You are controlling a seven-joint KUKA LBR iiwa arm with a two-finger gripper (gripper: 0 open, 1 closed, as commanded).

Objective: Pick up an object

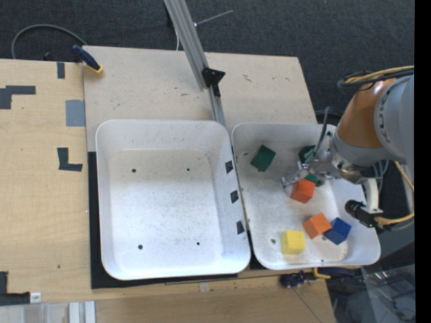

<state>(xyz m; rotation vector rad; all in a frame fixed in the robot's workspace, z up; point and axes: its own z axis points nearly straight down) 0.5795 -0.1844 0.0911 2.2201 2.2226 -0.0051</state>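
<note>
The right bin (pixel 250 200) holds several small blocks. A green block (pixel 262 158) lies near its far left. A red-orange block (pixel 302 190) sits in the middle, directly under my gripper (pixel 303 177), which reaches down from the right and touches or nearly touches the block's top. Whether the block is gripped is not visible. Part of a dark green object (pixel 307 155) shows just behind the gripper, mostly hidden by it. An orange block (pixel 316 225), a blue block (pixel 339 231) and a yellow block (pixel 293 241) lie near the front edge.
The left bin (pixel 161 194) stands beside the right one, their rims meeting at the middle. A metal pole (pixel 192 39) slants down from the top to the bins' junction. Cables hang near the arm (pixel 377 123) on the right.
</note>
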